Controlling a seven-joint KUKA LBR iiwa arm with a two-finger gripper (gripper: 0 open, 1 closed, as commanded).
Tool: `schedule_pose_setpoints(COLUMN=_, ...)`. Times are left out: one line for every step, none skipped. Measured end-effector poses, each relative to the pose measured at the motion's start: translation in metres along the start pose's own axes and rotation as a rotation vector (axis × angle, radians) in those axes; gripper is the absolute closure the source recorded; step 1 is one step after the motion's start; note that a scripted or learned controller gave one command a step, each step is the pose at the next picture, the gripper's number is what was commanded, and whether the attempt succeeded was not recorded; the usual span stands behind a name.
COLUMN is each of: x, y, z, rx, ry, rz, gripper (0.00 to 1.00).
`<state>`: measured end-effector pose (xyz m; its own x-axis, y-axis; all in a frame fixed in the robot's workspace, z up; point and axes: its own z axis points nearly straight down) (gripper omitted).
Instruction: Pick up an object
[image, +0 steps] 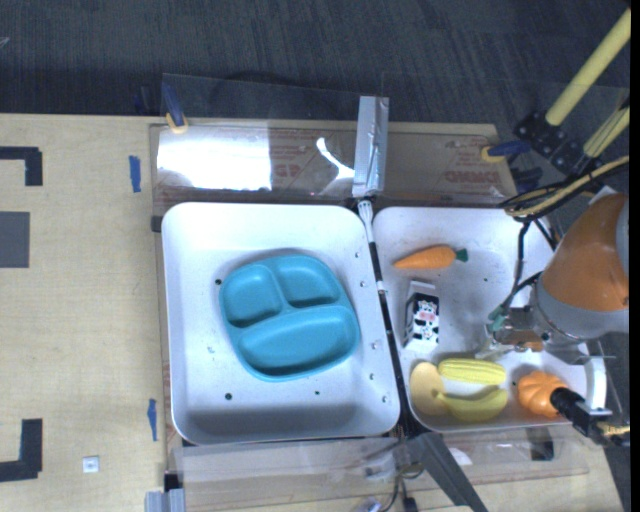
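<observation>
The right bin (470, 228) holds several toys. An orange carrot (428, 258) with a green top lies near its far wall. Below it sits a small black-and-white carton (424, 318). Along the near wall lie a yellow corn cob (472, 373) on a yellow banana (455, 398), and an orange round toy (534, 393) in the near right corner. My gripper (512, 330) hangs low at the bin's right side, just above and right of the corn, under the grey wrist and orange band (592, 268). No object shows between its fingers.
The left bin (200, 240) carries a blue divided plate (288, 314) in its middle. A clear plastic shield and cardboard stand behind both bins. Yellow cables run at the upper right. The bin walls meet in a ridge (380, 310) between the two bins.
</observation>
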<state>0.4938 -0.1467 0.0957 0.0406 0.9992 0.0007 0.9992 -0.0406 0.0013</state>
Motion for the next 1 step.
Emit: schedule_pose_setpoints(x=-0.0556, y=0.0248, z=-0.1728, rx=-0.005, ry=-0.004, rz=-0.008, gripper=1.00)
